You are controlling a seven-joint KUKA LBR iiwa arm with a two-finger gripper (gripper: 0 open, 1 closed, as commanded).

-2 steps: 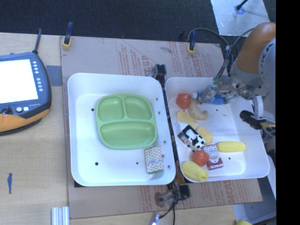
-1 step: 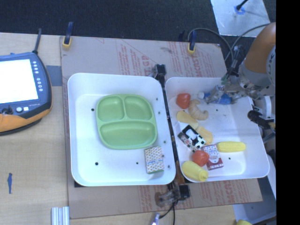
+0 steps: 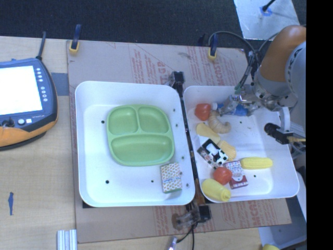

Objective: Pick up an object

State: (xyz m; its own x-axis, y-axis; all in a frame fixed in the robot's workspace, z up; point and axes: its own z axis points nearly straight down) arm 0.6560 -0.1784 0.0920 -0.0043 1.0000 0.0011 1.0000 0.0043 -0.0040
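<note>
Desk (image 3: 36, 191) carries a brown board with two white bins side by side. Left bin (image 3: 88, 139) holds a green three-compartment plate (image 3: 140, 135), long axis running left-right, and a small patterned carton (image 3: 171, 177) just off the plate's near-right corner, tilted slightly.

Right bin (image 3: 281, 184) is crowded. Arm (image 3: 283, 51), grey with orange band, comes in from the right and hangs over the bin's far-right part. Gripper (image 3: 240, 104) sits low at the far side of the bin over a blue thing (image 3: 229, 109), which is mostly hidden; can't tell if the fingers are released or clenched, or if they touch it. A black piece (image 3: 276, 132) sticks out of the arm over the bin's right wall.

Items, far to near: red ball (image 3: 203, 111) just left of the blue thing; beige curved piece (image 3: 218, 123) touching the ball's near side; yellow flat piece (image 3: 207, 130), long axis slanting toward near-right; black-and-white cow-pattern item (image 3: 213, 153) lying across it; corn cob (image 3: 256, 163) lying left-right near the right wall; red tomato (image 3: 222, 175) touching a red-and-white packet (image 3: 237, 174); yellow lemon-like item (image 3: 215, 190) at the near wall, partly over the rim.

Tablet pendant (image 3: 23, 100) sits on the desk at far left, cut off by the frame edge. Clamps (image 3: 74, 43) hold the board's far edge; cables and small black hardware between the bins are hard to make out
</note>
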